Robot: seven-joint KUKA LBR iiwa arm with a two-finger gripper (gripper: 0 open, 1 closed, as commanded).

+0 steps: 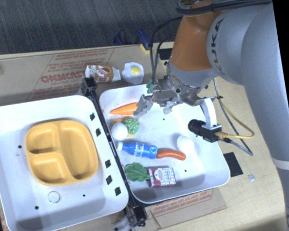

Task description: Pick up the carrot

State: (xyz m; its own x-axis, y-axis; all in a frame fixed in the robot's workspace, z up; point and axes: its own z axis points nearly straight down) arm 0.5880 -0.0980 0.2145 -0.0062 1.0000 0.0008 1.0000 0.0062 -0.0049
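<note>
The carrot point(124, 110) is orange and lies on its side at the back left of the right bin point(213, 167), its thin end pointing right. My gripper point(155, 105) hangs low over the back of that bin, just right of the carrot. Its fingers are spread open, and the left fingertip point(143, 106) is at the carrot's thin end. Nothing is between the fingers.
In the right bin lie a broccoli floret point(132, 125), a white egg point(119, 131), a blue bottle point(139, 150), a red pepper point(171, 154), another white egg point(185, 144), a green leaf point(136, 171) and a maroon carton point(161, 176). The left bin holds a yellow divided plate point(61, 151).
</note>
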